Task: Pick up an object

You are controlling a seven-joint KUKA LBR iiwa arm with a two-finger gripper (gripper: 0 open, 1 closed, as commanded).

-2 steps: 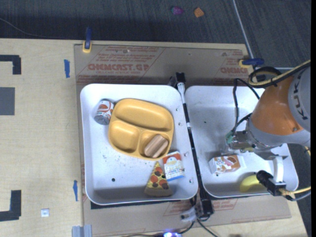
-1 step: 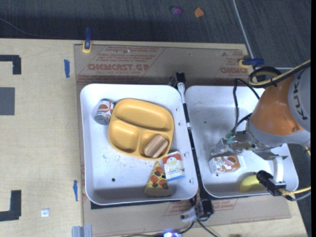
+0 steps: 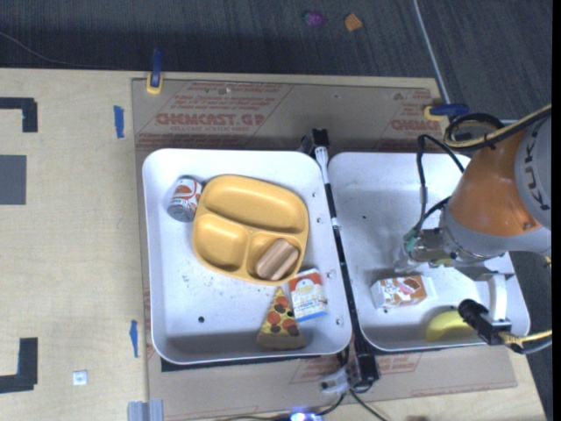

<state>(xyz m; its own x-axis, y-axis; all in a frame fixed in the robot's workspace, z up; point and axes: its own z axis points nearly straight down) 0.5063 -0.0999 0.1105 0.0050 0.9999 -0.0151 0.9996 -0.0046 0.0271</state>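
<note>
Where two white bins [image 3: 166, 261] sit on a wooden bench [image 3: 70, 235] | carpet [image 3: 219, 24] beyond | jaws' state probably hidden, cannot tell.

Arm: the grey arm [image 3: 530, 191] is reaching in from the right, bending downward.
Wrist: the orange band [image 3: 491, 202] is sitting above the wrist, facing the camera.
Gripper: the gripper [image 3: 419, 251] is pointing down; its fingers are lying hidden beneath the wrist.
</note>
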